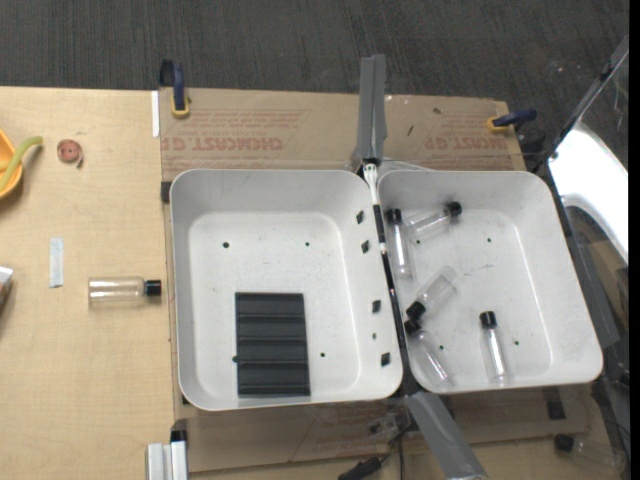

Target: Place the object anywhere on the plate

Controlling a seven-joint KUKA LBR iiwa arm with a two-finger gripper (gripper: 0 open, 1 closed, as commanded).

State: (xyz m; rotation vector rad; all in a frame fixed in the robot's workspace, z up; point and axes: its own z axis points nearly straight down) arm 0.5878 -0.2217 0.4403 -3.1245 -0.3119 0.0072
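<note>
mirrored red lettering on cardboard sheet [240, 133], illegible

A pale, curved part of the arm [585, 173] sits at the right edge, well above the surface [90, 238].

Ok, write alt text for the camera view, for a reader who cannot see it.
Two shallow white bins sit side by side on a cardboard-covered bench: the left bin holds a dark ribbed plate, and the right bin holds several clear vials with black caps. Another clear vial lies on the wooden bench left of the bins.
</note>
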